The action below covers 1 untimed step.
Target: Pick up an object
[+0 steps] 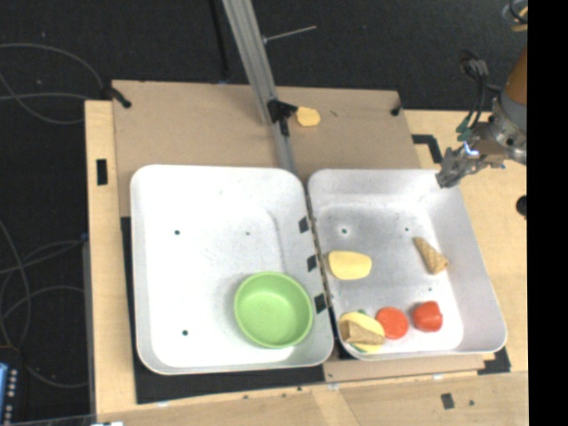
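Observation:
The right bin [448, 204] holds a pale yellow lump [349, 265] near its left wall, a tan wedge-shaped piece [430, 255] to the right, and along the front a yellow-and-tan piece [362, 331], a red-orange ball [391, 322] and a red piece [428, 316]. A green bowl [272, 309] rests in the left bin [177, 211] at its front right. My gripper [453, 169] hovers over the far right corner of the right bin, well away from all the objects, and nothing is visible in it.
A slanted metal pole [253, 60] rises behind the seam between the bins. A small yellow object [308, 117] lies on the board behind the bins. Cables run over the dark floor at left.

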Tool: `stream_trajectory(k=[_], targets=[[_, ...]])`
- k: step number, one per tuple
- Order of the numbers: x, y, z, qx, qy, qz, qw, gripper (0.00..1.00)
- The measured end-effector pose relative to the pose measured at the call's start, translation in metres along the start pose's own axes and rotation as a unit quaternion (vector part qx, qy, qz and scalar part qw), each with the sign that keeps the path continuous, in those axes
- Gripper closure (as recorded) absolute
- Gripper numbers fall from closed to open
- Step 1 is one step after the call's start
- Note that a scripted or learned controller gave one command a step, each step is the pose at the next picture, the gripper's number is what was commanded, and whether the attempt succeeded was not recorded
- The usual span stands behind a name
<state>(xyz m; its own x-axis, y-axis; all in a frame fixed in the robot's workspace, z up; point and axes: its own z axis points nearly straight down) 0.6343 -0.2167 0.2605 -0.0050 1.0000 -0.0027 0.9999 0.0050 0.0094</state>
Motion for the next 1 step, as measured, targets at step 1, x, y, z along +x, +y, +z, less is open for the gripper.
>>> stream_trajectory(k=[1], targets=[[-0.0007, 0.0011, -0.0170, 0.002, 0.001, -0.001, 1.0000, 1.00]])
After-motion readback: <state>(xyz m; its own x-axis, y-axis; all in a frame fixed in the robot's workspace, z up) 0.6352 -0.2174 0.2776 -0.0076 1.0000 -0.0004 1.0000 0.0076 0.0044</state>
